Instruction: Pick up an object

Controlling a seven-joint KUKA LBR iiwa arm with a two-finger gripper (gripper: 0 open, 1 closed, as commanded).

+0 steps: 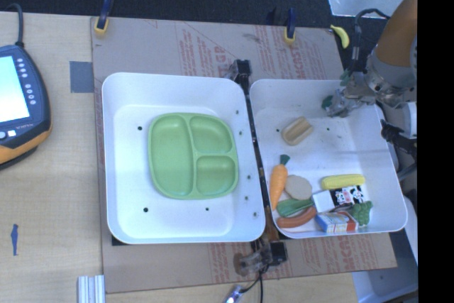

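A grey-and-orange handheld pendant [18,106] lies at the tabletop's left edge. The left bin [117,152] carries a green divided tray [191,154] at its middle. In the right bin [386,152], a tan bread roll [296,130] lies near the centre, with a carrot [278,181] and other toy foods crowded along the near edge. The pincer [339,103] hangs over that bin's far right corner; its state is unclear.
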